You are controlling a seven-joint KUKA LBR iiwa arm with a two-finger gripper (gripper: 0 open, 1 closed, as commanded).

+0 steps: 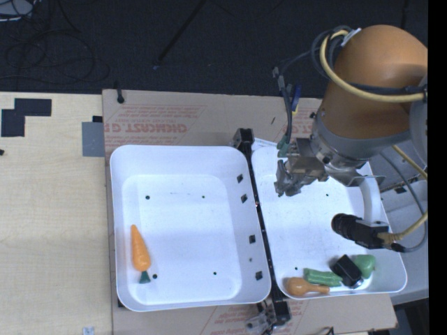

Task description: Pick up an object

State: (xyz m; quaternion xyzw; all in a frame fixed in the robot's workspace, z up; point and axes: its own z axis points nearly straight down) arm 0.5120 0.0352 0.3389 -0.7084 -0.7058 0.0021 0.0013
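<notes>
My gripper (288,184) hangs over the right bin (314,250) near its far left corner (whether it is clenched or released I cannot tell); nothing shows in its grasp; a toy carrot (140,250) lies by the left bin's (181,166) near left corner; green, black and orange pieces (334,278) crowd the right bin's near edge.

Brown cardboard sheet (174,121) under bins; black cables (49,19) behind.
</notes>
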